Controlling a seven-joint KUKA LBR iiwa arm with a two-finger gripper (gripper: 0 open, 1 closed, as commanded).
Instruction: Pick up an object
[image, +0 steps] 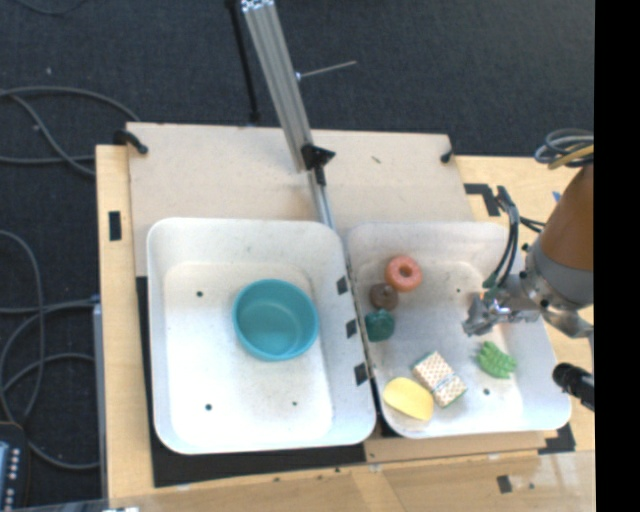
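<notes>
Pale wood counter (420, 480) carries two shallow white bins side by side. The left bin (180, 400) holds one thing, a teal bowl (275, 318), upright, near the middle. The right bin (450, 250) holds the small pieces. From my seat I read the grey arm (565, 265) with its orange band coming in from the right, its hand (480, 318) low over the right bin's right half; I cannot tell how it is set, and I see nothing in it. Just below the hand lies a green ridged piece (495, 360). At the near edge a yellow lump (408, 398) touches a patterned box (440, 378). By the dividing wall: an orange ring (404, 273), a brown piece (383, 295) just beside it, a dark-green piece (379, 325) below that.
</notes>
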